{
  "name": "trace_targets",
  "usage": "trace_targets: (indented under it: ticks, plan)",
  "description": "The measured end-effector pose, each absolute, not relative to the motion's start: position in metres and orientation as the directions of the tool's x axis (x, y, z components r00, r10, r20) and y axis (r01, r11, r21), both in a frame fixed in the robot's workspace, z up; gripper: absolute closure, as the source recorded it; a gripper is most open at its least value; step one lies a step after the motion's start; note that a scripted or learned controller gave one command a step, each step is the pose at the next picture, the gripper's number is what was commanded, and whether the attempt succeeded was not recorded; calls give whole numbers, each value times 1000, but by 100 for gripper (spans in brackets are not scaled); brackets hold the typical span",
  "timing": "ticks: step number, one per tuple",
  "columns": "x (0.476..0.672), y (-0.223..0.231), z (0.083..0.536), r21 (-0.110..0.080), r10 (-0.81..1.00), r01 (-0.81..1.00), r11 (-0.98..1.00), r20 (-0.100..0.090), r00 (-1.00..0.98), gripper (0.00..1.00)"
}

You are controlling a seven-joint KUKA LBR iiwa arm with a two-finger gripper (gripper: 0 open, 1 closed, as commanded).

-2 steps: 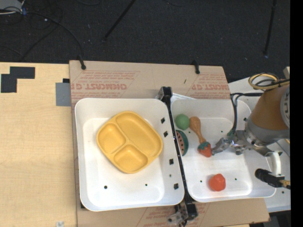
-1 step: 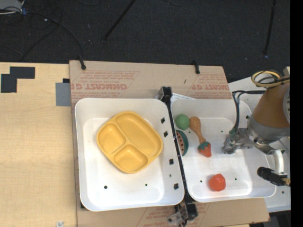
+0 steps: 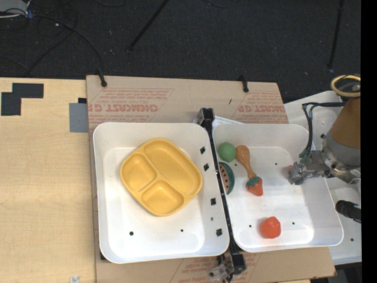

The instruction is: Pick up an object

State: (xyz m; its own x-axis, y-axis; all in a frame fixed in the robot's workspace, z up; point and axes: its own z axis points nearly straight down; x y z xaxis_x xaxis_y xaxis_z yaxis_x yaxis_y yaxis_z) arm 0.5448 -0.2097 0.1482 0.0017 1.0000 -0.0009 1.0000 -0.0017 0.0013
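Note:
In the left bin [image 3: 112,217] lies a yellow divided plate [image 3: 161,176]. The right bin [image 3: 294,232] holds a green ball [image 3: 227,151], a wooden-handled tool with a red tip [image 3: 249,170], a red object [image 3: 270,227] near the front, and a dark green and red item [image 3: 226,177] against the divider. My gripper [image 3: 298,173] hangs over the right bin's right side, well apart from these objects, and nothing shows between its fingers. The arm's orange band [image 3: 349,124] stands above it at the right edge.
A black divider [image 3: 217,187] runs between the two bins. Brown cardboard [image 3: 177,102] lies under and behind them. To the left is a wooden bench top [image 3: 41,187]. Cables cross the dark floor at the back.

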Motion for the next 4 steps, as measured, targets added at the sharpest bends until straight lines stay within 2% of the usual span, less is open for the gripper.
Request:
trace_targets:
  ticks: [1, 2, 3, 4]
  plan:
    - [555, -211, 205, 4, 1000, 1000, 2, -1, -2, 100]
    - [546, -213, 261, 4, 1000, 1000, 2, -2, -2, 100]
    - [547, -213, 287, 1, 1000, 1000, 2, 0, -2, 100]
    - [535, -156, 283, -4, 1000, 1000, 6, 3, -6, 100]
